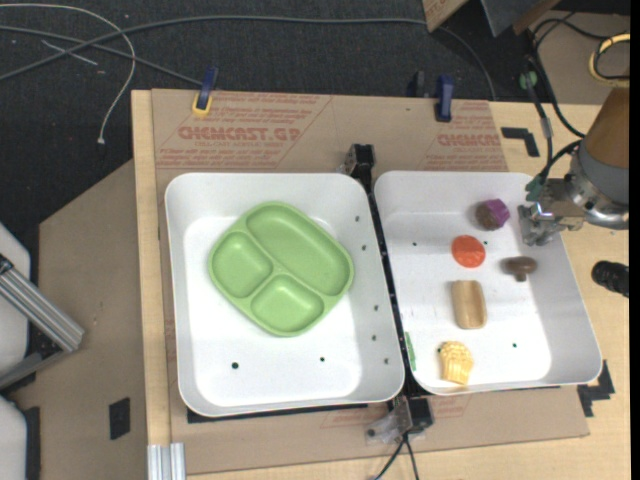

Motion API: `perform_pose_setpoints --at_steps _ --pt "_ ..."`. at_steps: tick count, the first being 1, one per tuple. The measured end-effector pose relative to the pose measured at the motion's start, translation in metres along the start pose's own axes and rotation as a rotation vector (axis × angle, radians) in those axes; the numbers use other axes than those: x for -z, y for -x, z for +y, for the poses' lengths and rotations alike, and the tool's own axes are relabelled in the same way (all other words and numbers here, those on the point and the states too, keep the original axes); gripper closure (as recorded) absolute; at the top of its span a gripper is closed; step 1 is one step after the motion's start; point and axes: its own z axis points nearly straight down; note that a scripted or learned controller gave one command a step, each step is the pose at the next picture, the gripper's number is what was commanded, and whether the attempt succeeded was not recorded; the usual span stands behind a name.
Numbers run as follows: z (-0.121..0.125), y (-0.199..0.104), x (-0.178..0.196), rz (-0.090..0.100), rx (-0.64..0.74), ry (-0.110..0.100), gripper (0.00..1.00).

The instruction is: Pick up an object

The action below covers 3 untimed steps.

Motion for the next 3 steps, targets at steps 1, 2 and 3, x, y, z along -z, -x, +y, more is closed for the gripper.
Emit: perform_pose_setpoints --at_steps 1,2,3 --pt "0.002 0.0 0.048 0.0 0.0 0.0 1.0" --pt "-0.003 -0.053 0.051 0.006 0.004 -0.007 1.0" --pt "0.011 -0.105 0.047 0.004 0.005 -0.006 1.0"
